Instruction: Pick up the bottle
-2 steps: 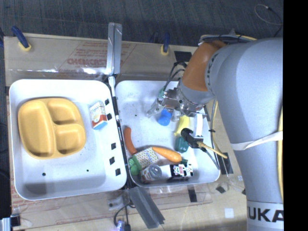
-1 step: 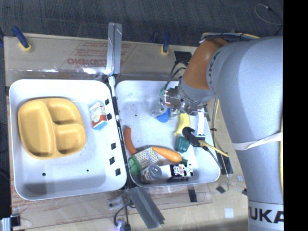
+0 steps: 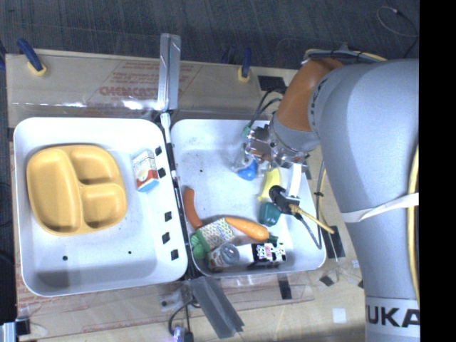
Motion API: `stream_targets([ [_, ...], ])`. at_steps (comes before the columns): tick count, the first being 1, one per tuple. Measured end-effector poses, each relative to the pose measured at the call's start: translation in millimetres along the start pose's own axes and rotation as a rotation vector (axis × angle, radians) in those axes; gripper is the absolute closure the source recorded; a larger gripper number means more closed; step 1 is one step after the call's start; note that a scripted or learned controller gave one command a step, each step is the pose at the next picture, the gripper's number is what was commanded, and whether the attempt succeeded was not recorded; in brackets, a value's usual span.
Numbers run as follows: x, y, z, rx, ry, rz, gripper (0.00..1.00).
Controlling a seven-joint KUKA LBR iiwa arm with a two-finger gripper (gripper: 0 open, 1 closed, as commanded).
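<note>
My gripper, grip state unclear, hovers above the small, light, slippery yellow plastic bottle; I'd pinch its middle.

Both white bins look like smooth matt plastic; the yellow tray has a soft sheen.

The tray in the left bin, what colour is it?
Yellow. The tray, with its three compartments, shows plainly in the camera view.
</note>
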State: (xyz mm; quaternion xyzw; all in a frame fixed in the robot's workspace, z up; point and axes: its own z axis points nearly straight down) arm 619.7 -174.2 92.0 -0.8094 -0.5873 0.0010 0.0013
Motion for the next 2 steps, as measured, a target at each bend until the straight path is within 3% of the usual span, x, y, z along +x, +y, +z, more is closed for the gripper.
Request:
stream_targets([
  [1, 12, 17, -2, 0.036, -0.004, 0.061, 1.0],
  [2, 76, -29, -152, 0.0, 0.0, 0.065, 1.0],
])
